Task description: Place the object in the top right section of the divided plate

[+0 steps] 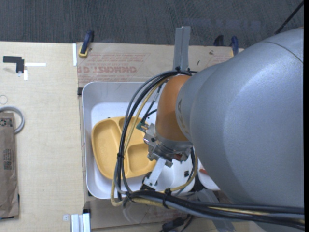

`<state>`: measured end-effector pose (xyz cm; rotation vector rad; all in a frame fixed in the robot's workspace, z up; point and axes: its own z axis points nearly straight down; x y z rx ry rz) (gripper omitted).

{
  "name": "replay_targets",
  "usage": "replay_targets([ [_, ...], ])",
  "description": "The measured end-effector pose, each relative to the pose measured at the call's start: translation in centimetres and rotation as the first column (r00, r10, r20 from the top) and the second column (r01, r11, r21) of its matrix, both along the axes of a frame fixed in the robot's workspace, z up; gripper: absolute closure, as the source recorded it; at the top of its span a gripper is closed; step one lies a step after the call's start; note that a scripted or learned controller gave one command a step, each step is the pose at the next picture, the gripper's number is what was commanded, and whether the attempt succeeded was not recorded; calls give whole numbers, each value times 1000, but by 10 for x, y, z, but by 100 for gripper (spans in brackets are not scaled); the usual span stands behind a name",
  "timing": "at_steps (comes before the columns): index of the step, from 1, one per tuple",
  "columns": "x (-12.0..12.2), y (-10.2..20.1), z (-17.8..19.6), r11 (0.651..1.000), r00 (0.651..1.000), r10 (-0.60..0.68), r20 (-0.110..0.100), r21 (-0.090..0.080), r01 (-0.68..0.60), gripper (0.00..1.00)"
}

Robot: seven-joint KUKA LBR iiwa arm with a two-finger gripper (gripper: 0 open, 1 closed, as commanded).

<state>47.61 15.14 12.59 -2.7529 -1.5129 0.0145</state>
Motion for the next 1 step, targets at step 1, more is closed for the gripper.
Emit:
replay_targets([
  [1,33,2,114,993,993,114,1,-1,-114,100],
])
